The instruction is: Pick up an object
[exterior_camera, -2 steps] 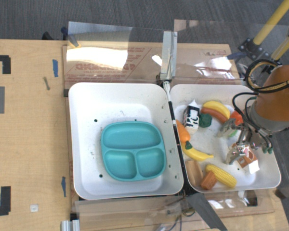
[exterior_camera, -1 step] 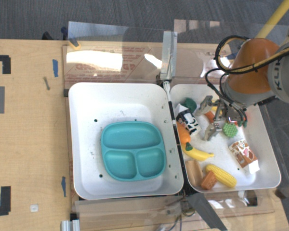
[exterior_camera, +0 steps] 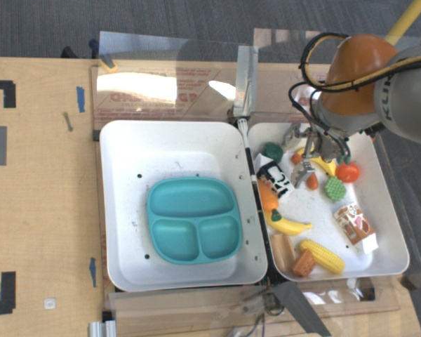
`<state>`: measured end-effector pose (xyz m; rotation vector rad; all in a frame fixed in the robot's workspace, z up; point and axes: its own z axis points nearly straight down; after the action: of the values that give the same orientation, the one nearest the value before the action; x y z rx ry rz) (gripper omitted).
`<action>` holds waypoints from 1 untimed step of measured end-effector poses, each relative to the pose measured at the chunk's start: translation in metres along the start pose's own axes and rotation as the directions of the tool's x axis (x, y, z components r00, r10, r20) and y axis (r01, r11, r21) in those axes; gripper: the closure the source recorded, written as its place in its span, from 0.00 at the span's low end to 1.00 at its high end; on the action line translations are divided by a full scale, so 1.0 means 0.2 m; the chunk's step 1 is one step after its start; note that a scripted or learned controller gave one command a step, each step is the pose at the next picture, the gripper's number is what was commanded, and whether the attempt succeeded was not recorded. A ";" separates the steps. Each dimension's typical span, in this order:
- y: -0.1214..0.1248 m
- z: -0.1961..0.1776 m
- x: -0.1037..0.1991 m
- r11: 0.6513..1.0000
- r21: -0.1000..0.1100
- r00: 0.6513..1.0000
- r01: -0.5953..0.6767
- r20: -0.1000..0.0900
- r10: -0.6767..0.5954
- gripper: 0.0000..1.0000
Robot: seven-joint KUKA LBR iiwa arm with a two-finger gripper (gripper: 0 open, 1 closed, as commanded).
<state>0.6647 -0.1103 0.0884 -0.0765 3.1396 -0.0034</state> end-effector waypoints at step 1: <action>-0.09 -0.01 0.54 0.996 0.001 0.996 0.094 0.008 -0.094 0.00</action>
<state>0.5573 -0.1342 0.0894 -0.2238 3.1246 -0.0039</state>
